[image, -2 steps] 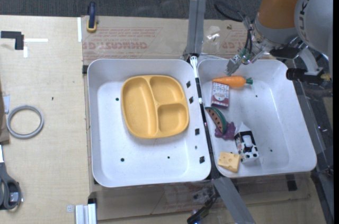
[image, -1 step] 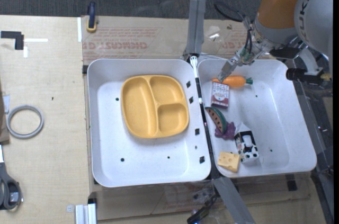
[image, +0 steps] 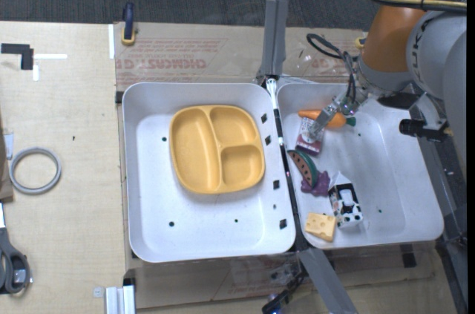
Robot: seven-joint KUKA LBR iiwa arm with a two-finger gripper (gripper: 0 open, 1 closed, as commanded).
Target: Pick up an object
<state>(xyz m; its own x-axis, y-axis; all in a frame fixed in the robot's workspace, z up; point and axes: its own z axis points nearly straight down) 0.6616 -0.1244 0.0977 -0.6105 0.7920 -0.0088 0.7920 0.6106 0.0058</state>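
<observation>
Looking down from above the bench, we see two white bins side by side. On the left, the left bin point(image: 141, 179) holds a yellow divided plate point(image: 217, 148). On the right, the right bin point(image: 393, 186) holds an orange carrot point(image: 326, 116) at its far edge, a small packet point(image: 309, 139), a watermelon slice point(image: 305, 162), a cheese wedge point(image: 321, 226) and a black-and-white toy point(image: 346, 203). Our gripper point(image: 320, 125) hangs low over the packet, beside the carrot; we cannot tell its state. We judge this the reaching step; next comes a firm close and lift.

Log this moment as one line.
hand low in right bin | by carrot, packet | plate in left bin
</observation>
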